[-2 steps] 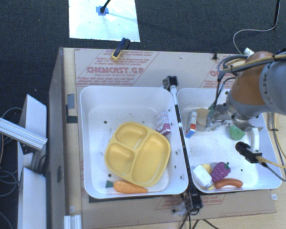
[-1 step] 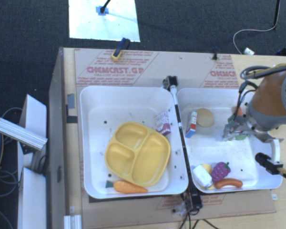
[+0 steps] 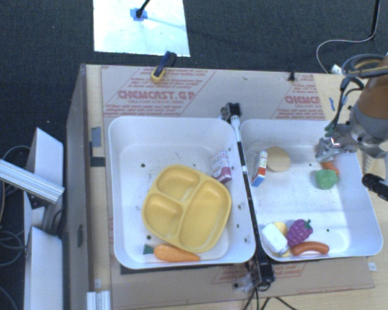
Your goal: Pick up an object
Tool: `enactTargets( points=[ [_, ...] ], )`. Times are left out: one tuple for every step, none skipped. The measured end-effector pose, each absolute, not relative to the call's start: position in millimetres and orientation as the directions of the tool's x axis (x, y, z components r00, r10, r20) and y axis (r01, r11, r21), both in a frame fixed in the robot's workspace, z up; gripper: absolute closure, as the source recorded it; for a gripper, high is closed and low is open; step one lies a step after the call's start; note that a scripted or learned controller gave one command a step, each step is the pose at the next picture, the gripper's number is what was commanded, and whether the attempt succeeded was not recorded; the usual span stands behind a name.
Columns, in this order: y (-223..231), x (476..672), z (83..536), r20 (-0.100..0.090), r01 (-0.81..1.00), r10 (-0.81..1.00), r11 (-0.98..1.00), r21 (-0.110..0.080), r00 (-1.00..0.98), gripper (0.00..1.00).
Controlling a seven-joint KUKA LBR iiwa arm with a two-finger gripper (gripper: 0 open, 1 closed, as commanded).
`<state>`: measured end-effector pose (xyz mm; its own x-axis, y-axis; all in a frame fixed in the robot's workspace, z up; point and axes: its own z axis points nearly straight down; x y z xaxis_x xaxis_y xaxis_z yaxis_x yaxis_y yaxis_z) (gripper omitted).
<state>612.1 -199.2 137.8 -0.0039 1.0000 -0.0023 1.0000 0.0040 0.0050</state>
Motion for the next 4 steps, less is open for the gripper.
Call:
enactTargets(
  points=[
    [-206,621.5,155,-0.001,1.0,1.0,0.004,0.004,-0.004,1.0],
    [-206,621.3,155,-0.001,1.0,1.0,0.004,0.003,-0.004,0.0],
    [-208,613.7,89,-0.006,1.0,1.0,0.003,0.011,-0.003,0.0],
    [-148,661.3,85,0.0,1.0,1.0,0.005,0.004,-0.005,0.0]
  ],
)
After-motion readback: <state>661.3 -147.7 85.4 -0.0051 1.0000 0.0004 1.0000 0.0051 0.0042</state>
